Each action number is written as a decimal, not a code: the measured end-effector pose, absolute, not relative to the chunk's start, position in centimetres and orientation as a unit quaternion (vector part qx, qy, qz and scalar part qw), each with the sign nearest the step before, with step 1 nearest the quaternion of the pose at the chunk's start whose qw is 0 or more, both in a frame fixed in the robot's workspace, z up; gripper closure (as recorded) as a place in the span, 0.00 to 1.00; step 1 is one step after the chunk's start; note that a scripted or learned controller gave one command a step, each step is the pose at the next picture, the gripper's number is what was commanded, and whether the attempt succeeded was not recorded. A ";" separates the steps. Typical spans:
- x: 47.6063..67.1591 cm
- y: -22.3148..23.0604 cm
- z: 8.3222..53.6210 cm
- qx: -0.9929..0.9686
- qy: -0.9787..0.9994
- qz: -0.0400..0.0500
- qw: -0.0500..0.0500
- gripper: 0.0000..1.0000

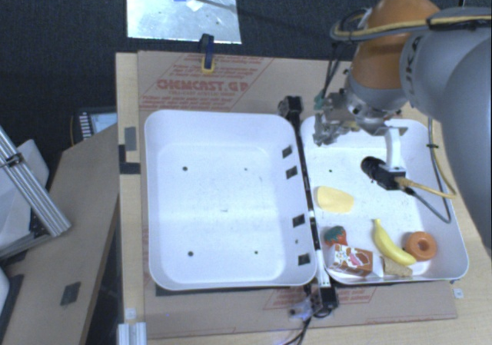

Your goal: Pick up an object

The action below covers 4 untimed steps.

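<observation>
Objects [384, 243] for picking: six small items, all lying in the right bin [442, 182], mostly in its near half; none lifted yet.

- Left bin [223, 190]: white, shallow, floor marked by a few dark dots.
- Gripper [328, 134]: poised over the far left corner of the right bin, close to the divide between bins, apart from every item. Claw state: cannot tell, too small and blurred against the white floor.
- Pale yellow slice [334, 198]: flat, just beside the left wall, nearest item to the gripper.
- Red and green piece [334, 236]: small, rounded, kind unclear.
- Printed packet [354, 260]: red and white, near left corner, touching the red and green piece.
- Banana [387, 241]: yellow, lying at a slant.
- Tan wedge [397, 267]: under or against the banana's lower end; cannot tell which.
- Orange ring [420, 245]: just right of the banana.
- Arm [453, 51]: grey with orange band, reaching in from the right, cut off at the frame edge.

Risks, as judged:
- Likely to close on nothing if lowered from the present spot, with only bare floor below.
- Slice and packet thin and flat, so apt to slip.
- Crowded near corner, liable to yield a nudged neighbour or two items at once.
- Left wall close by, so a chance of striking it.

Hard to make out: print on the packet; far right corner of the bin behind the arm.
</observation>
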<state>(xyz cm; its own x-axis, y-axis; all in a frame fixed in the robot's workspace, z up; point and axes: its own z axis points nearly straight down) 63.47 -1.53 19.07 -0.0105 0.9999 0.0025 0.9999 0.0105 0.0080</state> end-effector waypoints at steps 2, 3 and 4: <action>61.2 3.4 19.5 0.705 0.709 0.001 0.001 1.00; 61.2 3.4 20.6 0.705 0.709 0.002 0.001 1.00; 65.1 7.8 18.3 0.704 0.710 0.002 0.001 1.00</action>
